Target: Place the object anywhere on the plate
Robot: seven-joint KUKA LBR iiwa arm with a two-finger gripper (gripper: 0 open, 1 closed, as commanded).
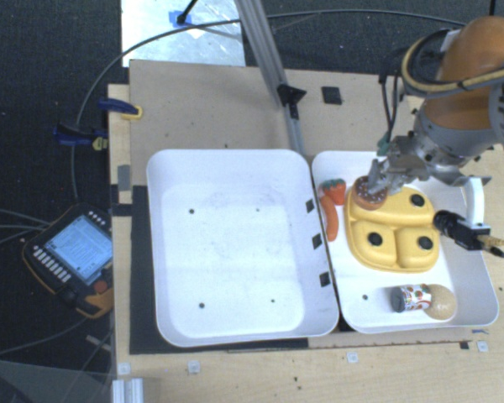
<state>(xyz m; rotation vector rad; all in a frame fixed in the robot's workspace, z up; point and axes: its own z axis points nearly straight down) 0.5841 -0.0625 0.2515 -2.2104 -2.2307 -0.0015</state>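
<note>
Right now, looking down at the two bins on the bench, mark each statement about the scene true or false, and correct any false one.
1. The yellow plate lies in the right bin. True.
2. The carrot lies in the left bin. False: it is in the right bin, beside the plate.
3. The gripper is over the plate's upper left part. True.
4. The small bottle stands on the plate. False: it lies on the bin floor below the plate.
</note>
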